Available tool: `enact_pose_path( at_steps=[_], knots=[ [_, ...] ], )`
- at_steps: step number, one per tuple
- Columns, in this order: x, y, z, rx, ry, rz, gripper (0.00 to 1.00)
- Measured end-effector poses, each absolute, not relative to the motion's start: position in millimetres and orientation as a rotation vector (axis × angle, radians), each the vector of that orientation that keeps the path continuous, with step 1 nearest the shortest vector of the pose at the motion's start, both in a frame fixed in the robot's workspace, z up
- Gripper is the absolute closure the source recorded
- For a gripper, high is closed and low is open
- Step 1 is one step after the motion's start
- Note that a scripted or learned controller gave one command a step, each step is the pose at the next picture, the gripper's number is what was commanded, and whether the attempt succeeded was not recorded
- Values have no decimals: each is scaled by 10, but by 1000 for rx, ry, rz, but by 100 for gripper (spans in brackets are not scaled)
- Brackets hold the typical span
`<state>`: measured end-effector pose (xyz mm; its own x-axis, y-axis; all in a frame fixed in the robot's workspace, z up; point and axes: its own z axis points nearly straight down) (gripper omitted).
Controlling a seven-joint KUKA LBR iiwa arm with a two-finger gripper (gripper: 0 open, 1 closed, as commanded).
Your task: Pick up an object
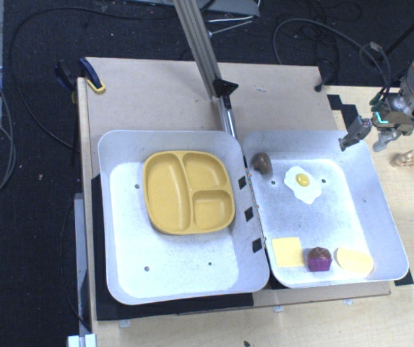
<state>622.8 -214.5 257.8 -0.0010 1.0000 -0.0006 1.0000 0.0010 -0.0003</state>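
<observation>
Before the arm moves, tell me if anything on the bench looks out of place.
Nothing looks spilled or broken. The yellow divided plate lies flat in the left bin. The fried egg, brown piece, yellow slice and purple piece lie apart in the right bin. The claw hovers at its upper right rim.

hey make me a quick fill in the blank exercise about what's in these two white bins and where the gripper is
1. The yellow divided plate lies in the ____ bin.
2. The fried egg toy lies in the right bin, to the right of the ____ lump.
3. Along the right bin's near edge, the purple object sits between the yellow square and the pale yellow ____.
4. The gripper hangs over the right bin's far ____ corner.

Missing words: left; brown; disc; right
</observation>
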Motion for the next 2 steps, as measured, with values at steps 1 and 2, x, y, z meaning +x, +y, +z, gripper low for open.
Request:
enact_pose_path(
  at_steps=[1,2],
  knots=[
    [6230,-2145,2583,2219,2222,0,0],
    [6230,-2147,2154,2223,2223,-4,0]
  ],
)
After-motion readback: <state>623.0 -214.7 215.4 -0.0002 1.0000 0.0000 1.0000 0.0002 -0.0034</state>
